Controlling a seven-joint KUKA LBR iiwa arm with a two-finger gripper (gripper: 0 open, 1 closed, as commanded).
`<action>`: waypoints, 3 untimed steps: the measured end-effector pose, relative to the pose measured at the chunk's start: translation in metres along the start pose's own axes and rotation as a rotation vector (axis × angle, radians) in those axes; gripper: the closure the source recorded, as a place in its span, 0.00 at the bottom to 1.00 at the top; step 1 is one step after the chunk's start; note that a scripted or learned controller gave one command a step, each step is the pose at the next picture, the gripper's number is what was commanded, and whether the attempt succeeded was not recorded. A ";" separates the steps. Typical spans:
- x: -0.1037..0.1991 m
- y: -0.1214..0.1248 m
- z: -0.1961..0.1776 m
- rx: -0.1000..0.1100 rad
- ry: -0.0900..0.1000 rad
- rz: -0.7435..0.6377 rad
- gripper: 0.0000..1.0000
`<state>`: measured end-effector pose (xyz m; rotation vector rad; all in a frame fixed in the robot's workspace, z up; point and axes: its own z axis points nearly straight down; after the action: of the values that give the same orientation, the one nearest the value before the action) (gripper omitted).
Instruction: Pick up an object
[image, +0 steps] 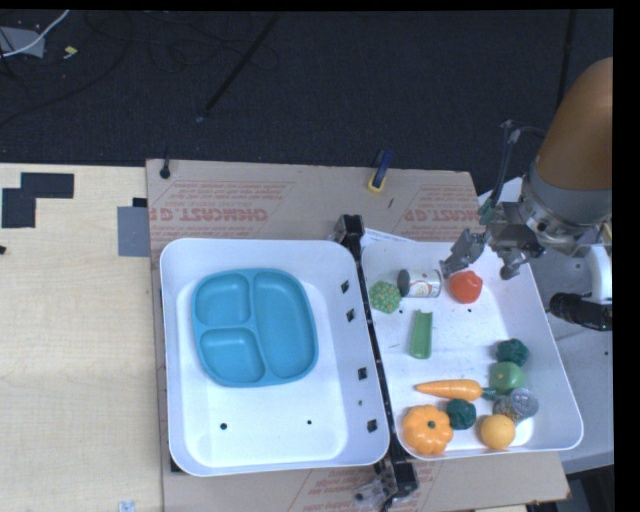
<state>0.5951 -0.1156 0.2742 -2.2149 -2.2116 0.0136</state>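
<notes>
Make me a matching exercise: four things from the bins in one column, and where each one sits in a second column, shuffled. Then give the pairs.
Things
1. blue divided plate
2. orange pumpkin
3. red tomato
4. green cucumber piece

Places
A. middle of the right bin, below the small can
B. in the left bin
C. far end of the right bin, next to the gripper
D. near left corner of the right bin, under the carrot

Pairs: 1-B, 2-D, 3-C, 4-A
</notes>
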 end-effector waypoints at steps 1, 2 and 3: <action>0.000 0.002 -0.007 -0.011 -0.001 -0.002 0.00; -0.002 -0.002 0.038 -0.008 -0.001 -0.002 0.00; -0.010 -0.006 0.090 -0.006 -0.001 -0.001 0.00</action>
<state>0.5877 -0.1251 0.1846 -2.2173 -2.2165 0.0072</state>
